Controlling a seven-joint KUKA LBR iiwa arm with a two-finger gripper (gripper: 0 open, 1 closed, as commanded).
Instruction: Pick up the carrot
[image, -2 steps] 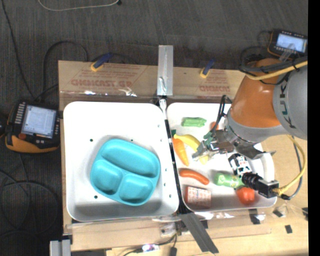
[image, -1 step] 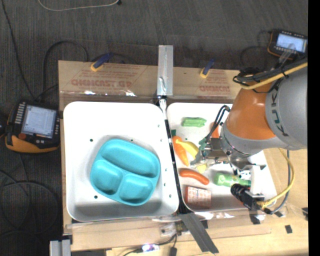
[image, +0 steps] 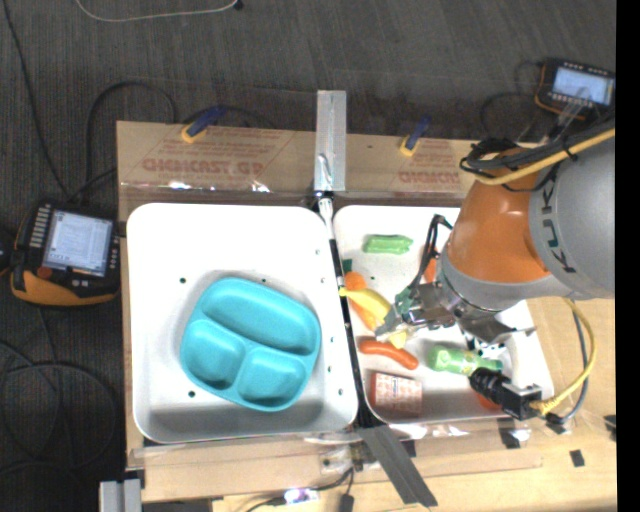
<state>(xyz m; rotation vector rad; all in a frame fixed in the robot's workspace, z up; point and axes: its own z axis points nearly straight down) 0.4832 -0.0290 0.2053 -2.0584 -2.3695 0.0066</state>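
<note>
The orange carrot (image: 386, 351) is lying in the right white bin (image: 352, 232), just below the two-finger gripper (image: 405, 312), whose state I cannot tell. Faint writing resembling "CHEMCAST GP" is showing on the brown board (image: 225, 160) behind that bin's neighbour, which is holding a turquoise divided plastic tray (image: 251, 340).

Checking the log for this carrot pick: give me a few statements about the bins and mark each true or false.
1. The blue divided tray lies in the left bin. True.
2. The carrot lies in the left bin. False: it lies in the right bin.
3. The gripper is over the right bin. True.
4. The green item lies on the blue tray. False: it lies near the right bin's far edge.
</note>
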